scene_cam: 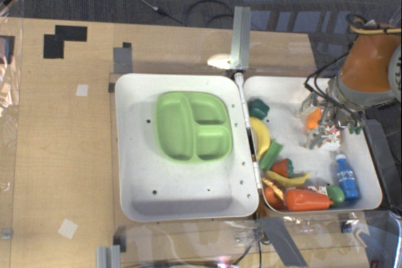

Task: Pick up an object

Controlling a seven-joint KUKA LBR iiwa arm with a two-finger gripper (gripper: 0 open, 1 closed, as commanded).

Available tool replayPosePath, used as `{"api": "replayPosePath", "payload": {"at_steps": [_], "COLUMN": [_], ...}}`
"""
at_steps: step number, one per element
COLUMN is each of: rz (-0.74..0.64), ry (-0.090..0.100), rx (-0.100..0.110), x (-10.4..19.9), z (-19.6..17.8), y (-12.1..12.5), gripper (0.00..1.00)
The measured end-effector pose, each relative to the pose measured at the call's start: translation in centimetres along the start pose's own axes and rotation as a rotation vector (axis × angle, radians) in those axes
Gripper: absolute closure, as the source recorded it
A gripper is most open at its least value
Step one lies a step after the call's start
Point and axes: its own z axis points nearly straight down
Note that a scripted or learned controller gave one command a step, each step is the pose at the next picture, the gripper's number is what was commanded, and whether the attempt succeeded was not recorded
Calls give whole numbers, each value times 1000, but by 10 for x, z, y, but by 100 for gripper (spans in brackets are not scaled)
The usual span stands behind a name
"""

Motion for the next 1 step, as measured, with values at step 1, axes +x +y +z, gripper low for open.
{"api": "replayPosePath", "payload": {"at_steps": [1], "rz": [-5], "ry": [-16], "rx": [3], "x": [-5], "z": [-16], "y": [1], "gripper": [100]}}
